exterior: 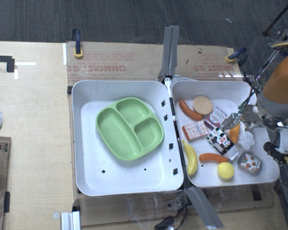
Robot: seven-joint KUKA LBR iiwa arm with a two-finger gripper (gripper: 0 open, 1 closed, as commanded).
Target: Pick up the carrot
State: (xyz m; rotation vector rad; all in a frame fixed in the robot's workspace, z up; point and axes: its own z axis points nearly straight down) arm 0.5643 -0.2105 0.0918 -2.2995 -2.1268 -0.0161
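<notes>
An orange tapered piece that looks like the carrot (234, 134) lies in the right bin (216, 87), near its right side, partly hidden. My gripper (238, 120) hangs right over its upper end, close to it or touching it. The grey wrist and orange band of the arm (278, 87) come in from the right edge. Nothing shows whether the carrot is gripped.
Crowded around the carrot are a cow-patterned item (218, 139), a white lump (247, 139), a small can (249, 163), a lemon (225, 170), two reddish sausages (212, 157) (189, 110), a banana (190, 158), a packet (196, 130) and a round bun (202, 104). A green divided plate (129, 127) lies in the left bin (86, 143).
</notes>
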